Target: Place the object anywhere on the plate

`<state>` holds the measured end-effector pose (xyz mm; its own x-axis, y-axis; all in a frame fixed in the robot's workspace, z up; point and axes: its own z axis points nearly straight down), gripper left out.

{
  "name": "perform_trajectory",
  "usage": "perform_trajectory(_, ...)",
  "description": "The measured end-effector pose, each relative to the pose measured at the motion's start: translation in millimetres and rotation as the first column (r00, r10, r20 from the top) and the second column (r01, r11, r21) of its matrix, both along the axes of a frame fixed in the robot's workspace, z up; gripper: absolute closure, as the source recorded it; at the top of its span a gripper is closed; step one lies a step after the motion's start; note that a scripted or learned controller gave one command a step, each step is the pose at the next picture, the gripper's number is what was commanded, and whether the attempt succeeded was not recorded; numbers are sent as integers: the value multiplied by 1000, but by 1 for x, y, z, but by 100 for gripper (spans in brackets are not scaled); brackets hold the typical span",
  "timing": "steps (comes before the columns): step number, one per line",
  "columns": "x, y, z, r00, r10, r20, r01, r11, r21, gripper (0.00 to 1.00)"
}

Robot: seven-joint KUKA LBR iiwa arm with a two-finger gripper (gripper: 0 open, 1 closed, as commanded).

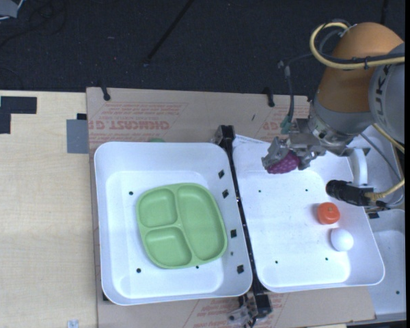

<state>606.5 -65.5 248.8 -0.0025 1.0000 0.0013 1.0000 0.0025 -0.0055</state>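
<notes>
A light green plate [182, 224] with three compartments lies in the left bin [116, 183]. My gripper [287, 157] hangs over the far left part of the right bin [287, 251], shut on a purple object [283, 164] that shows between and below its fingers. The object is off the bin floor, well to the right of the plate.
An orange object [329, 213] and a white ball [342, 240] lie near the right wall of the right bin. A black divider [236, 210] runs between the two bins. Cardboard lies under the bins.
</notes>
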Motion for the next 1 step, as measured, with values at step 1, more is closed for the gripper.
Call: perform_trajectory(1, -22, 46, 5, 1000, 1, 1, -1, 1000, 1, 100)
